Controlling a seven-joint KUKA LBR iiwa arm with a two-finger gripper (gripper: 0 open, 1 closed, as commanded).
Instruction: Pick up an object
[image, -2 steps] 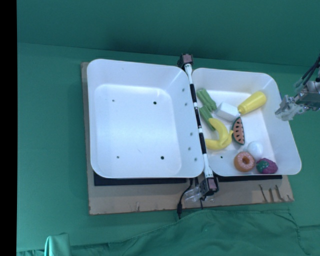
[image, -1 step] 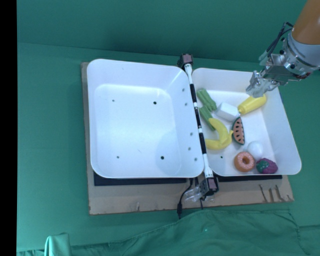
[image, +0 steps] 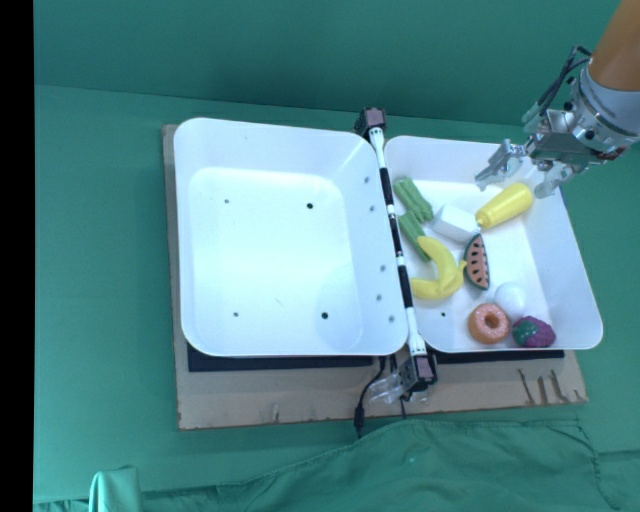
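Observation:
The right bin (image: 575, 285) holds several toy foods. A yellow bottle-shaped piece (image: 503, 206) lies near its far edge, with a white block (image: 455, 222) beside it. Green pieces (image: 412, 206) lie along the left wall, next to a yellow banana (image: 436, 272) and a watermelon slice (image: 477, 262). At the near end sit a white egg (image: 510, 297), a donut (image: 488, 323) and a purple-red fruit (image: 533, 331). My gripper (image: 522, 165) hovers above the far right of this bin, just over the yellow bottle, its fingers spread open with nothing between them.
The left bin (image: 275, 250) lies beside the right one, split from it by a black-and-white divider rail (image: 392, 235). Both rest on a cardboard sheet (image: 300, 405) over green cloth. The arm comes in from the upper right corner.

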